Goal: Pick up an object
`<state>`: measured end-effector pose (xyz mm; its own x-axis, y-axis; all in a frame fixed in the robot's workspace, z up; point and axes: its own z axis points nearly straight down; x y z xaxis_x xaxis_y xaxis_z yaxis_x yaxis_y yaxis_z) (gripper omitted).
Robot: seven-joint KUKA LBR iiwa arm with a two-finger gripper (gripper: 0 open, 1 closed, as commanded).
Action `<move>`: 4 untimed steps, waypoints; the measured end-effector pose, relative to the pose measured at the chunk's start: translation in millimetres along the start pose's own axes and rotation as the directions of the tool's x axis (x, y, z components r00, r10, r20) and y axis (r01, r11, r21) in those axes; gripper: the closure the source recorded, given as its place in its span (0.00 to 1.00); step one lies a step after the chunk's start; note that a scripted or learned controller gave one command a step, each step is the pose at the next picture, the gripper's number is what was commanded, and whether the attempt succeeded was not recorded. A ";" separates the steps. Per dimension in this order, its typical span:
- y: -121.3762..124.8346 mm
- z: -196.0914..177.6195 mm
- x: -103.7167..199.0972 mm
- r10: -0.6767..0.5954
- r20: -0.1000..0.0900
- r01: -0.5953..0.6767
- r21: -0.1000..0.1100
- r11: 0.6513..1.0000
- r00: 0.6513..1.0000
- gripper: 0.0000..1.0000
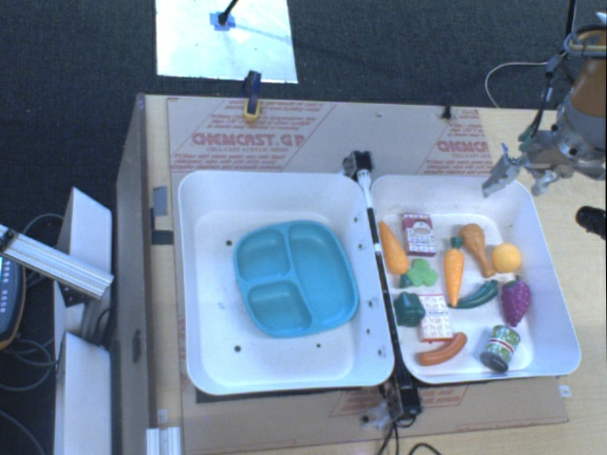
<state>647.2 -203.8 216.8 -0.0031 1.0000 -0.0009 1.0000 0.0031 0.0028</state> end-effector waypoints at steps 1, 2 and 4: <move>-31.2 80.9 10.6 0.001 -0.001 -0.001 0.004 1.000 1.000 0.00; -39.8 126.8 81.1 0.000 0.001 0.000 -0.007 1.000 1.000 0.00; -85.9 118.5 62.7 0.001 -0.001 -0.001 -0.006 1.000 1.000 1.00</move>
<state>561.4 -141.5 98.0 -0.0018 1.0000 0.0004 1.0000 0.0018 0.0092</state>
